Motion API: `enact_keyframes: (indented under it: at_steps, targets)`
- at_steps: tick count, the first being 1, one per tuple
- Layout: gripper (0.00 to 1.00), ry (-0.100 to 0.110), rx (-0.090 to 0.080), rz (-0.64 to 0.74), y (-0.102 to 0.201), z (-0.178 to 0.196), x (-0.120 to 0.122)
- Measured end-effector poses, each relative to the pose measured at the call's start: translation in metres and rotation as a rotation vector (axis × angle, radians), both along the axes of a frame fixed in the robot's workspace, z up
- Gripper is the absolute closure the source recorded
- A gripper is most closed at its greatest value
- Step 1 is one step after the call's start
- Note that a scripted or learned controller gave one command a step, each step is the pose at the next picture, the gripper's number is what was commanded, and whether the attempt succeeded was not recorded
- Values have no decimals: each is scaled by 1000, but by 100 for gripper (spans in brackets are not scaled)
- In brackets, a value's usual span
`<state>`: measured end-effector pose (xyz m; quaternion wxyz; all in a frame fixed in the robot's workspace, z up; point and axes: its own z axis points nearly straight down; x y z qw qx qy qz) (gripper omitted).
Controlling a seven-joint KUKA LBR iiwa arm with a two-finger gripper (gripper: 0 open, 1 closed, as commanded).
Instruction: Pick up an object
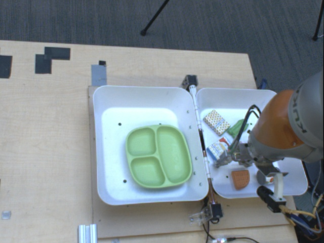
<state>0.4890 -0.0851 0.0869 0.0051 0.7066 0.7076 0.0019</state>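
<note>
At the lower right of the frame, the grey arm with the orange band (276, 125) reaches in from the right side over the right white shallow bin (296, 184). Its tool (226, 157) is low inside this bin, at the left part of it, just beside the small blue and white packet (217, 148). I cannot tell how far the tool is open, and I cannot tell if it has hold of anything.

A brown, bread-like piece (241, 179) lies on the bin floor a little below and right of the tool, apart from it. Above the packet, nearer the top of the bin, lies a small box with a dotted pattern (215, 121), turned at a slant. A green object (236, 128) is to the right of this box, partly hidden by the arm and its black cable.

The left white shallow bin (114, 110) stands in the middle of the frame, touching the right one. In it rests a light green plastic plate with three compartments (159, 156).

Both bins sit on the pale wooden desk (45, 151). In the upper part of the frame is dark grey carpet floor (101, 14).
</note>
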Motion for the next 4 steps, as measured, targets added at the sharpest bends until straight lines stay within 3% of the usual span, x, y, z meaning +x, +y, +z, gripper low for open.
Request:
enact_keyframes:
  at_steps: [1,2,3,4]
  targets:
    - [100,-6,1,2,1,11,2]
    - [0,-5,1,3,1,11,2]
    - [100,-9,1,6,2,22,3]
    - [0,-9,1,6,2,22,3]
